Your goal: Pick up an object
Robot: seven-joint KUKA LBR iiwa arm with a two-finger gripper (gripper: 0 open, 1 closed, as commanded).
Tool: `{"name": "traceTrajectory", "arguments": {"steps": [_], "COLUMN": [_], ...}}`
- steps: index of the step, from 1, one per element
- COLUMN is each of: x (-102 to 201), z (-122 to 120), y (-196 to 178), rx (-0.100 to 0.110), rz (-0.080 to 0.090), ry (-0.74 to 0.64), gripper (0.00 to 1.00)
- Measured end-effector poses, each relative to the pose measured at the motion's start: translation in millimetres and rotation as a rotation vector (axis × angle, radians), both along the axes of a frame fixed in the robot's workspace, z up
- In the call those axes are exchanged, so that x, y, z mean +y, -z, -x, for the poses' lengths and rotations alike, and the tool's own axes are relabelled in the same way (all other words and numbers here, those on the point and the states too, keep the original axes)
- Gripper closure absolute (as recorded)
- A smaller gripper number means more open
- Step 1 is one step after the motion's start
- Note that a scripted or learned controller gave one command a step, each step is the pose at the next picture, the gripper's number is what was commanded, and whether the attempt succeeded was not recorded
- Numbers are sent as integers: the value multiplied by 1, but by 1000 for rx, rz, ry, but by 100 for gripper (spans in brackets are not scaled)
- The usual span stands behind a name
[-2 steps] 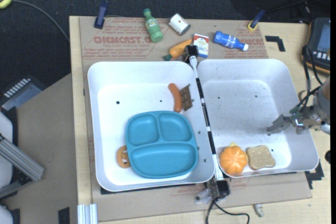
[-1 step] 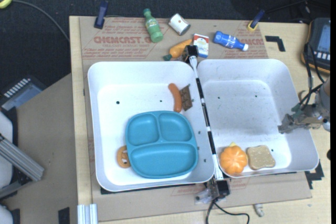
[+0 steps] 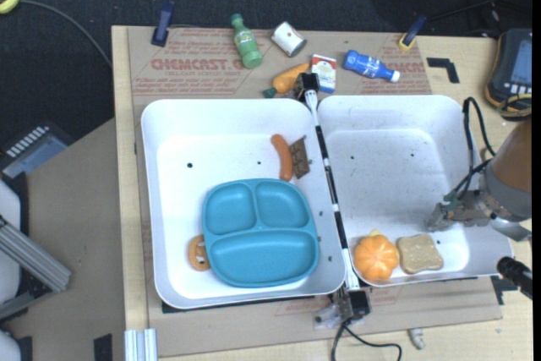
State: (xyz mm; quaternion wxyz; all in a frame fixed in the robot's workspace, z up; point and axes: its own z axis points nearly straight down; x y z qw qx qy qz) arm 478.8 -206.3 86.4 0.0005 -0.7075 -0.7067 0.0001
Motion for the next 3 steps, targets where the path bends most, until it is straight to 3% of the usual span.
{"name": "traceTrajectory", "arguments": {"steps": [1, 2, 3], "x": [36, 36, 73], "z": [0, 0, 0], "y": [2, -8, 2], "rx": [1, 0, 0], "rz": [-1, 0, -1], "ry": [-2, -1, -2], "gripper": [100, 100, 100]}}
